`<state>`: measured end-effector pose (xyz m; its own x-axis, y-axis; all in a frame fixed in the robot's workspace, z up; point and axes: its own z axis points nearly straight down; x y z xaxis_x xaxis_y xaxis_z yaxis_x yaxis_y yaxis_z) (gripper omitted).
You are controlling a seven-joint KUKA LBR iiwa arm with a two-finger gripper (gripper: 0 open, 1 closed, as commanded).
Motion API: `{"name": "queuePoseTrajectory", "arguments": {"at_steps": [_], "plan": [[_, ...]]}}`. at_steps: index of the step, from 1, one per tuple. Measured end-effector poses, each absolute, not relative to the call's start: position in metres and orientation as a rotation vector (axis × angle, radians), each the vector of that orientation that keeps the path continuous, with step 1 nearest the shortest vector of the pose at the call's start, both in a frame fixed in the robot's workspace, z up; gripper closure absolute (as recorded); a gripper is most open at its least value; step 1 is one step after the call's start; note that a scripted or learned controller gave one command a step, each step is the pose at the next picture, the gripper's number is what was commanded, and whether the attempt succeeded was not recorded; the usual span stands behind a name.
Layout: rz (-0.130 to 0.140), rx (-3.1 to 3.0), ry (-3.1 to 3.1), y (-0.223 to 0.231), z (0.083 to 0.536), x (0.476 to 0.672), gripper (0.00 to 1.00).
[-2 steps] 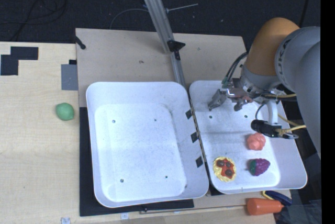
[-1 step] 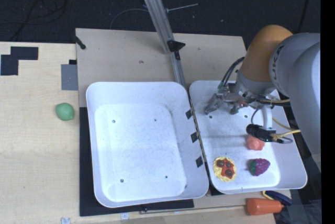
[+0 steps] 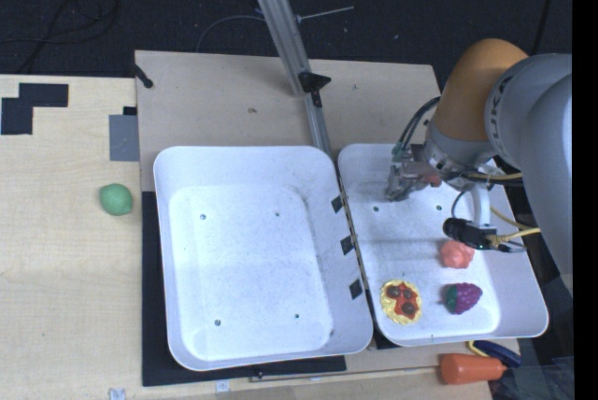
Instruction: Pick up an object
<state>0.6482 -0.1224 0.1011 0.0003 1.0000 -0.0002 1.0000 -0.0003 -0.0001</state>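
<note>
Gripper (image 3: pixel 404 185), finger state undeterminable, hangs over bare floor of the right bin (image 3: pixel 523 319); the pink toy (image 3: pixel 456 253), pizza toy (image 3: pixel 401 300) and grape toy (image 3: pixel 462 296) lie toward five o'clock, so a straight descent risks grasping nothing.

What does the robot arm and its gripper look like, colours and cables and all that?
The arm is bulky and rounded, grey, with an orange band above the wrist. The gripper is small, dark and metallic. Thin cables loop around the wrist, some of them yellow.
</note>
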Motion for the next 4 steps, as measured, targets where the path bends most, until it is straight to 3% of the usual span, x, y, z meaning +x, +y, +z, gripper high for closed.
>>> {"name": "queuePoseTrajectory", "arguments": {"at_steps": [2, 3, 4], "plan": [[0.004, 2.219, 2.219, -0.120, 0.224, 0.653, 1.00], [0.002, 2.221, 2.219, -0.121, 0.255, 0.653, 1.00], [0.000, 2.219, 2.225, -0.075, 0.244, 0.658, 1.00]]}}
